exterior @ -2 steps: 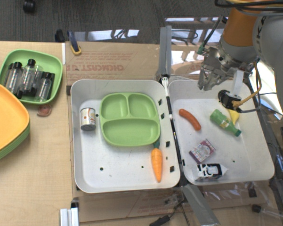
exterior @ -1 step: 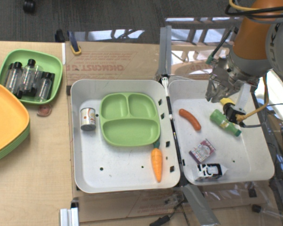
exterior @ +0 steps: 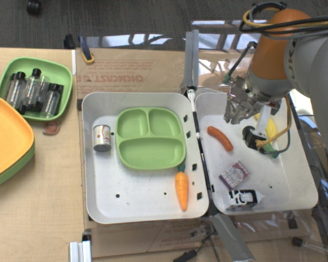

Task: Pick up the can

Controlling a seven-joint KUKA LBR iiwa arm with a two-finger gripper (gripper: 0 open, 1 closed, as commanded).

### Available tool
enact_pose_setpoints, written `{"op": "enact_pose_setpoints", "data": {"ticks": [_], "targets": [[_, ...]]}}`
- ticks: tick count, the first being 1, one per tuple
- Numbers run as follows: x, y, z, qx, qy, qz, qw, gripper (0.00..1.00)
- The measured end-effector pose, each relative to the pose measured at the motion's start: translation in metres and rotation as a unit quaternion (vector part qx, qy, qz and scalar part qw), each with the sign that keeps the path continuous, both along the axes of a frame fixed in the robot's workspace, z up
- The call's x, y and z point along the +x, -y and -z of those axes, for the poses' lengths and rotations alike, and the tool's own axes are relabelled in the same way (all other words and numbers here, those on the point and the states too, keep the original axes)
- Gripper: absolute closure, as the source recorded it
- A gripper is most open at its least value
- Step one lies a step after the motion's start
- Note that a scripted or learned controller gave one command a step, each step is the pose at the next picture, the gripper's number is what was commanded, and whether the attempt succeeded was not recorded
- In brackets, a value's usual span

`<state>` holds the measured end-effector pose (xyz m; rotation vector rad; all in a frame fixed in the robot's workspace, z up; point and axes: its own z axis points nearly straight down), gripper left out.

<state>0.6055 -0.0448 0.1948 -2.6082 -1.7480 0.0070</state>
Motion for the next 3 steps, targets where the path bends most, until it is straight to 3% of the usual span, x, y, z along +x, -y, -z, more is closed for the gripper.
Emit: {"op": "enact_pose_setpoints", "data": {"ticks": [1,2,3], "targets": [[0.039,0.018,-0.006,-0.0003,0.001,-0.079,0.9969,1.0],[0.035,-0.002,-0.045,-0.0002,0.001,-0.055,0.9985,1.0],[0.021,-0.013,-0.034,-0.0002,0.0,0.015,0.9999,1.0]]}}
